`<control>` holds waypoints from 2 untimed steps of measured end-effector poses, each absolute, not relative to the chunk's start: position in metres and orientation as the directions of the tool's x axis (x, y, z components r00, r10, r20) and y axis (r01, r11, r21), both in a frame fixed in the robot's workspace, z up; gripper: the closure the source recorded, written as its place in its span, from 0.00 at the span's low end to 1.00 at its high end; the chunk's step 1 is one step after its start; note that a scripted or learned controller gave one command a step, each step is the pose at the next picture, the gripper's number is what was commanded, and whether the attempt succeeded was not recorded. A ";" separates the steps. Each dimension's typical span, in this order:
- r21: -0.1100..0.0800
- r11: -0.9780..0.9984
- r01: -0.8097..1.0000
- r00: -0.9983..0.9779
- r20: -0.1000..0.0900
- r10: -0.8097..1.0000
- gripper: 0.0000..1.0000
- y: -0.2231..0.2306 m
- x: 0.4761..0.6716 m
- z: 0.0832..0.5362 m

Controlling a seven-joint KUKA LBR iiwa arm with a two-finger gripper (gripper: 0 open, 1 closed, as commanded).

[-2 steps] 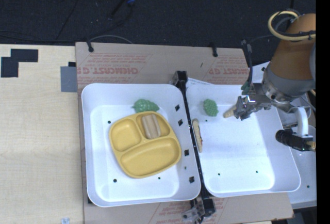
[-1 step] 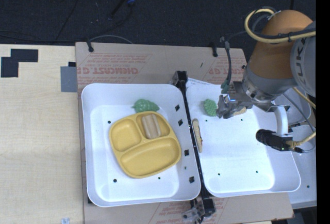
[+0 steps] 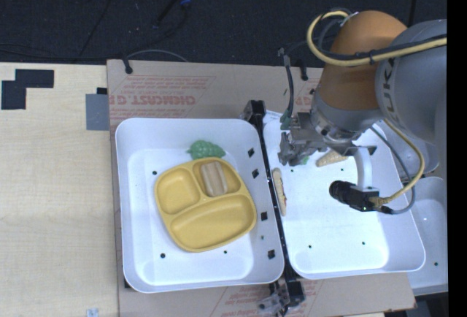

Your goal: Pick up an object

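two shallow white bins sit side by side on the desk (image 3: 58, 184), which is light wood with a cardboard sheet (image 3: 190, 93) under the bins. the left bin (image 3: 135, 235) holds a yellow divided tray (image 3: 208, 224), tilted a little, with a tan bread-like piece (image 3: 214, 178) lying in its upper right compartment and a green leafy item (image 3: 206, 149) touching the tray's top edge. in the right bin (image 3: 343, 250), a thin tan stick-shaped object (image 3: 279, 191) lies along the left wall, and a small pale tan piece (image 3: 332, 159) lies just beside the gripper (image 3: 295, 155). the grey arm with its orange band (image 3: 357, 67) reaches in from the right, with the gripper low over the upper left part of the right bin; whether it is spread or pressed together cannot be told, and nothing is seen held in it.
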State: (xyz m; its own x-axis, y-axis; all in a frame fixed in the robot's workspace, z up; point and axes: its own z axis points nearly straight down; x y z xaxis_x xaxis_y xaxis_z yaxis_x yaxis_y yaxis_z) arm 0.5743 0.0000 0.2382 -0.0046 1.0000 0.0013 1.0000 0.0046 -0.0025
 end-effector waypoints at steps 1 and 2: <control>-0.003 0.005 1.000 -0.005 0.002 1.000 1.00 0.057 0.574 0.243; -0.006 0.005 1.000 -0.005 0.001 1.000 1.00 0.110 0.561 0.228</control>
